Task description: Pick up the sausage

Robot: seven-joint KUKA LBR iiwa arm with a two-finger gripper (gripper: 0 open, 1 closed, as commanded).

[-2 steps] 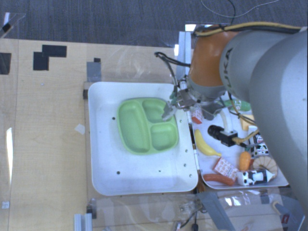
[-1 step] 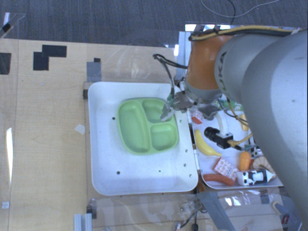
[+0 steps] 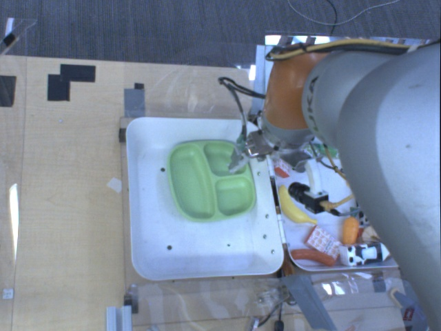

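Grey arm [image 3: 386, 157] looms largest, its tool [image 3: 241, 154] over the green divided tray [image 3: 207, 181], state untellable, while the sausage [image 3: 313, 256] at lower right in the right bin [image 3: 293, 257] looks light, smooth, probably slippery: grasp it mid-length, across its width.

Arm [image 3: 386, 150]: bulky, rounded, smooth grey casing with soft highlights. Glossy orange band [image 3: 286, 95] above the wrist. Black cable [image 3: 238, 98] loops off the wrist's left side. Gripper [image 3: 241, 158]: small, grey metal, fingers too small to make out.
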